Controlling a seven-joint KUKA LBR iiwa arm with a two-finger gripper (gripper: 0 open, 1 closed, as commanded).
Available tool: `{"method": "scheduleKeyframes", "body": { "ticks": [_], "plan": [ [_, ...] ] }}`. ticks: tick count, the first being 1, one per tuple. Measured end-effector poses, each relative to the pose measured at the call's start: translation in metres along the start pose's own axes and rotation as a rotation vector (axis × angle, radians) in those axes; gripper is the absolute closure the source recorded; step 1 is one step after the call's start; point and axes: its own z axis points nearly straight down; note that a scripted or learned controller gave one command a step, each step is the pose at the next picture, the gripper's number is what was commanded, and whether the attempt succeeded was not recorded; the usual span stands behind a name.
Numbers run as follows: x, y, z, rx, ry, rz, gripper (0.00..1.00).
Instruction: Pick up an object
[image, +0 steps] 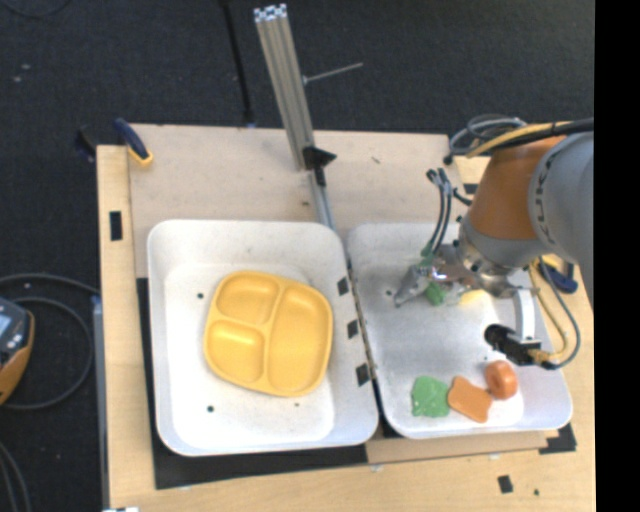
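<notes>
Illumination is even and diffuse, from overhead. The two white bins (250, 240) are rendered bright, near overexposure, with little surface detail. The floor (120, 60) beyond the counter (200, 170) is dark and underexposed. Shadows are soft and short; a faint one lies beneath the yellow plate (268, 332). Resolution is low, edges are slightly soft, and small objects lack fine detail. No marked edge distortion is evident.

Yellow three-compartment plastic tray (269, 332) sits in left white bin (180, 250). Aluminium extrusion post (286, 85) stands behind, on tan wooden surface (220, 170). Blue-yellow clamp (132, 141) at surface's far-left corner.
</notes>
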Motion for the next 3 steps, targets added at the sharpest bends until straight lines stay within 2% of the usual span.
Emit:
{"method": "scheduleKeyframes", "body": {
  "ticks": [1, 3],
  "plan": [
    [-0.002, 0.002, -0.015, -0.008, -0.001, 0.003, 1.0],
    [-0.002, 0.005, -0.144, -0.012, -0.002, -0.003, 1.0]
  ]
}}
